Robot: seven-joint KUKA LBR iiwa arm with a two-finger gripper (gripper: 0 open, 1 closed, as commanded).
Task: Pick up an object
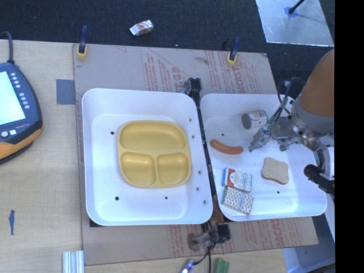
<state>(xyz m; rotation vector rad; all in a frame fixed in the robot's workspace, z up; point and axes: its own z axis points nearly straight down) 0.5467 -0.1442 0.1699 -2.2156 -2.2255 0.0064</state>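
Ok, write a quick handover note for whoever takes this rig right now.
Gripper: low over the right bin, nothing visibly between its fingers; open or shut is unclear.
Right bin holds a can beside the gripper, a sausage, a bread slice and two small packets.
Left bin holds a yellow tray.
Done: arm has reached into the right bin.
Left: grasp and lift one object.
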